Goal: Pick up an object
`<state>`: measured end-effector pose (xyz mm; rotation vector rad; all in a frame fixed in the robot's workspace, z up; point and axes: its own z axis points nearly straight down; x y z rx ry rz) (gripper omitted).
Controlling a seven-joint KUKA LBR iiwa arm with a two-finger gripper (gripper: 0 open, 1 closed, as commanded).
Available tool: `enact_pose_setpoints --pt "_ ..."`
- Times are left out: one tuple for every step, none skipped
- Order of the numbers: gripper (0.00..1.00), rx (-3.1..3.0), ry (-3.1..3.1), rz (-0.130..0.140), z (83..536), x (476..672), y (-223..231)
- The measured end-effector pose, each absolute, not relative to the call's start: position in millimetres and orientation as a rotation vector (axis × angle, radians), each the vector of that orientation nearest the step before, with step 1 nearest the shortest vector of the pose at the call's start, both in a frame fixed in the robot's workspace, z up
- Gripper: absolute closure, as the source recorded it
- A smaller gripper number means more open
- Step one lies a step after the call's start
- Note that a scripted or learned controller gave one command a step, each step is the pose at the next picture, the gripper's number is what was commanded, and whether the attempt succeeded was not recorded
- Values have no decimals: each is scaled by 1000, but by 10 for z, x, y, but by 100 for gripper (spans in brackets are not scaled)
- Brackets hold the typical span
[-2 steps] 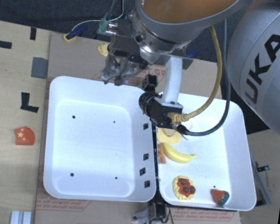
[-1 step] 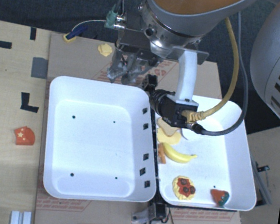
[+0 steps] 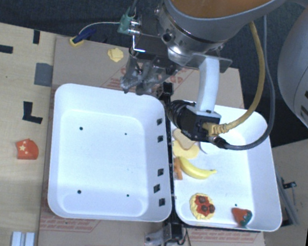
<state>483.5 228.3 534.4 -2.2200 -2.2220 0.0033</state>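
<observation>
my tool (image 3: pixel 140 83) hangs over the left white plastic bin's (image 3: pixel 60 134) far rim; i cannot tell its grip state.

Right bin, lower centre-right of frame: yellow banana (image 3: pixel 195 170) lying flat, curved; pale yellow piece (image 3: pixel 185 148) just above it; round pizza-like toy (image 3: pixel 201 206) and red strawberry-like toy (image 3: pixel 241 216) near the bottom edge.

Pincer (image 3: pixel 139 82) above left bin's (image 3: pixel 66 98) far rim, banana (image 3: pixel 195 170) in right bin (image 3: pixel 265 182).
</observation>
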Motion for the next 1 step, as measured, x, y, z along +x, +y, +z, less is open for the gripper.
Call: enact_pose_setpoints --pt "100 -2219 -2222 4 5343 4833 1730"
